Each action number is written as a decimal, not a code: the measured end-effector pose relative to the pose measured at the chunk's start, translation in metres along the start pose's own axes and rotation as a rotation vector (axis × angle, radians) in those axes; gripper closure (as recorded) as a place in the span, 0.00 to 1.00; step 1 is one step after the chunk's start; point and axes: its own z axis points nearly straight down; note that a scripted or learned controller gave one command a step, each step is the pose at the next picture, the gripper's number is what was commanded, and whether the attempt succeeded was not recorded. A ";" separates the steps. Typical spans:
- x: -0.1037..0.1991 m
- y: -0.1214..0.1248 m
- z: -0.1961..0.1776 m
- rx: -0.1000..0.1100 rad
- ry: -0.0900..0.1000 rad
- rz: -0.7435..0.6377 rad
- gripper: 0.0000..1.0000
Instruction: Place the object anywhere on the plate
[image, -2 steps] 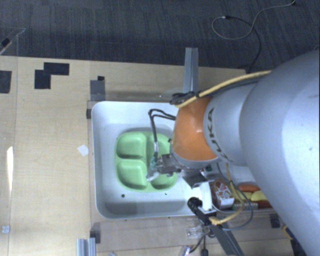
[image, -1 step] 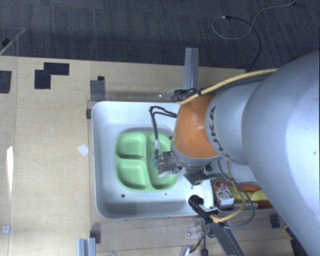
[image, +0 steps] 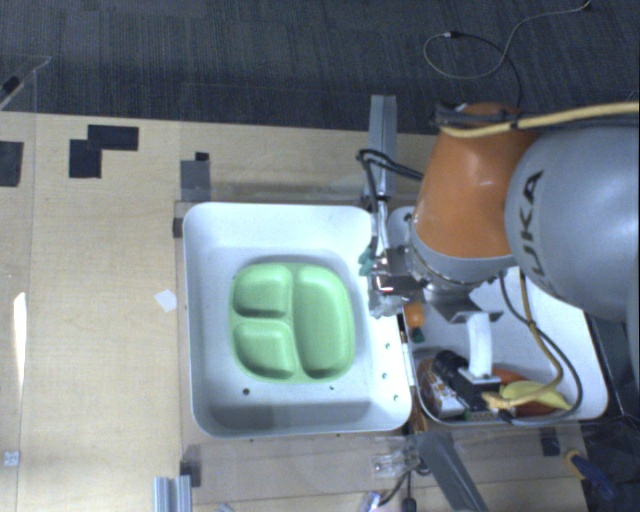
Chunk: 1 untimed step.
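while the grey arm (image: 560, 220) with its orange band reaches in from the right and covers most of the right bin (image: 588, 362), the left bin (image: 205, 300) lies in plain sight, a green divided plate (image: 295, 320) in its middle. the gripper (image: 385, 282) hangs over the wall between the bins, just right of the plate; whether it is open, closed or carrying anything cannot be told. a yellow banana-like object (image: 528, 400) lies in the right bin, below and right of the gripper, well apart from the plate. a small orange object (image: 414, 318) sits just beside the gripper.
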 end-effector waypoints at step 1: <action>-0.039 0.031 -0.039 0.003 -0.002 0.255 1.00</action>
